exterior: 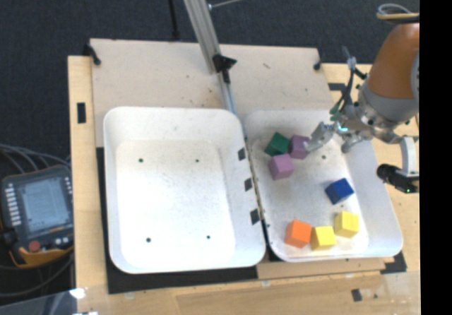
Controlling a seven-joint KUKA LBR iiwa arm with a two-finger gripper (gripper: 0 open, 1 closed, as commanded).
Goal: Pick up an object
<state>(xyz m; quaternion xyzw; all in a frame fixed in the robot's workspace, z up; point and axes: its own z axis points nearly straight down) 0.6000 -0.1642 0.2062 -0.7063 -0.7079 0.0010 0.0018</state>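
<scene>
The grey arm with its orange band is reaching in from the right edge of the frame, its wrist hanging over the upper right corner of the right bin. The pincer is stretching leftward and slightly downward from the wrist, its tip sitting just beside a purple cube in the upper part of that bin. Whether the pincer is spread or pressed together cannot be told at this angle and size, and nothing is showing between its tips.

The objects to pick are lying in the right bin. A green cube is touching the purple cube on its left, and a second, lighter purple cube is sitting just below the pair. A blue cube is resting alone toward the bin's middle right. Along the bottom edge, an orange cube, a yellow cube and another yellow cube are lining up close together. All are looking like small, matte, solid-coloured blocks.

The left bin is sitting beside the right one, both shallow, white and round-cornered, with speckled floors. They are resting on a pale wooden counter. A ribbed metal post is slanting up from the counter toward the top of the frame, and a handheld control pendant with a screen is lying at the left edge.
</scene>
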